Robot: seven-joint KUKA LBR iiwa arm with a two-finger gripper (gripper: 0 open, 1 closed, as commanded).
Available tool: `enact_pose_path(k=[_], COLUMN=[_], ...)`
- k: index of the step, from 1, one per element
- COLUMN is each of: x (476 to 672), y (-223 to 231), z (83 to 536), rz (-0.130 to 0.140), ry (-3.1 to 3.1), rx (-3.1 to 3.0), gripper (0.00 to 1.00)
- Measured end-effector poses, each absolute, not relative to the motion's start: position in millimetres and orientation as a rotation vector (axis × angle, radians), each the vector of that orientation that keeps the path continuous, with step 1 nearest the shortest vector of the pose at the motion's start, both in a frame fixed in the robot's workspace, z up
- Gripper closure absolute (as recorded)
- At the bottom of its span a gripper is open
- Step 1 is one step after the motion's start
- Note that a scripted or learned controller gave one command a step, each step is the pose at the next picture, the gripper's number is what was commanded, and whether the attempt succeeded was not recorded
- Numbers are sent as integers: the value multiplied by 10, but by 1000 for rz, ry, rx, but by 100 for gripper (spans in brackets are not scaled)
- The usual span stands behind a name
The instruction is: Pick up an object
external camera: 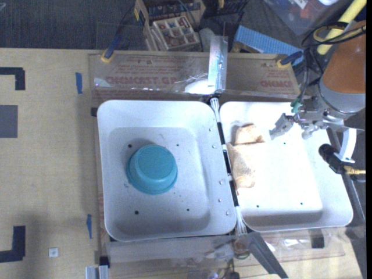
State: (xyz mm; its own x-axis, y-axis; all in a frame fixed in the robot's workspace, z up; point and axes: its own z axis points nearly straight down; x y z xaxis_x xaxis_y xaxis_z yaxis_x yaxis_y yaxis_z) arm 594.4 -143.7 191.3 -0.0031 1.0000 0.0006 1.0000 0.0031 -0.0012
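Camera view: end effector (294, 127) spread, empty, above right bin (302, 208); cloth (244, 156) apart.

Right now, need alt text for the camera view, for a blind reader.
The grey arm's hand hangs over the right shallow white bin, fingers apart and holding nothing. A tan crumpled cloth lies along that bin's left wall. A round blue plastic bowl sits upside down in the left white bin.

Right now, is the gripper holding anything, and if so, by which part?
Nothing is held. The gripper hangs over the right bin with its fingers apart and nothing between them. The tan cloth lies apart at that bin's left side.
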Motion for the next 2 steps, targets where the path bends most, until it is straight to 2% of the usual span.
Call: enact_pose_path(k=[1,2], x=[6504,6560], y=[-1221,-1005], z=[961,899], rz=[-3,-5], ry=[-2259,-2376], rx=[-2189,-2066], gripper=[0,0])
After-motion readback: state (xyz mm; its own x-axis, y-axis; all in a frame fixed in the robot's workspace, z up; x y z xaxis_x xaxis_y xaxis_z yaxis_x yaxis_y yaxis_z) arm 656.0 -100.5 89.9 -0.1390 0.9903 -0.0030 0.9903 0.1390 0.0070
